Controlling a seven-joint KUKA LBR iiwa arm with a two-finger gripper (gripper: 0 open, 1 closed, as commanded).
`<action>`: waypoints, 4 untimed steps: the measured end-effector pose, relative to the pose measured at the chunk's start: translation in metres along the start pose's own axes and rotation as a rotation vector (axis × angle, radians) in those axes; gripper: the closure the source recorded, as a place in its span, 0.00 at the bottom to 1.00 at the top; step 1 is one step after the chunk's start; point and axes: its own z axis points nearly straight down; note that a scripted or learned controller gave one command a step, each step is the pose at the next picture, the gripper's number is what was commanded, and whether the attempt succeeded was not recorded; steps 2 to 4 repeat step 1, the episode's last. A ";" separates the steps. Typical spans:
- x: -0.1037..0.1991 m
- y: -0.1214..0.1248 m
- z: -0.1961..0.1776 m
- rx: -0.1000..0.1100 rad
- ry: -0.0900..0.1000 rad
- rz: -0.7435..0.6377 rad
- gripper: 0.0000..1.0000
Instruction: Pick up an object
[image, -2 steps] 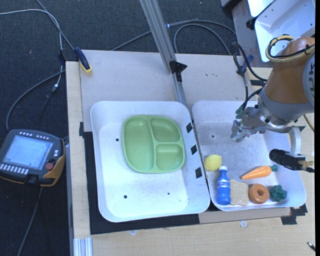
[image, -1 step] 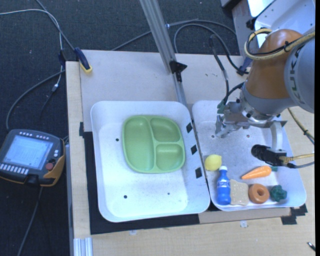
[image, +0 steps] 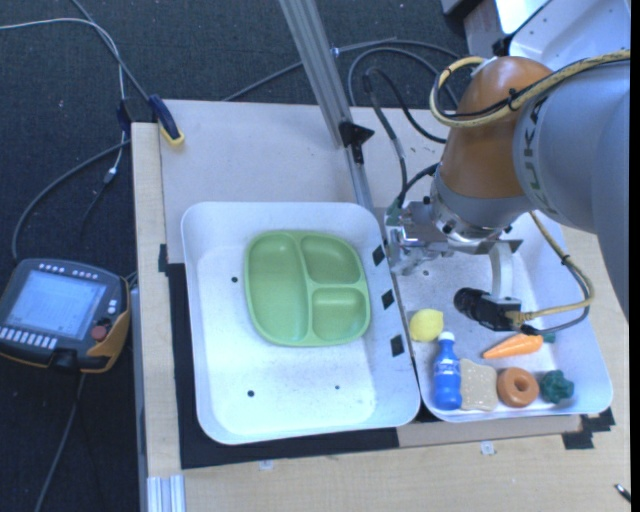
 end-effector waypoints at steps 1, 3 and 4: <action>0.058 -0.007 0.001 0.002 0.001 0.000 1.00; 0.058 -0.007 0.001 0.002 0.001 0.000 1.00; 0.058 -0.007 0.001 0.002 0.001 0.000 1.00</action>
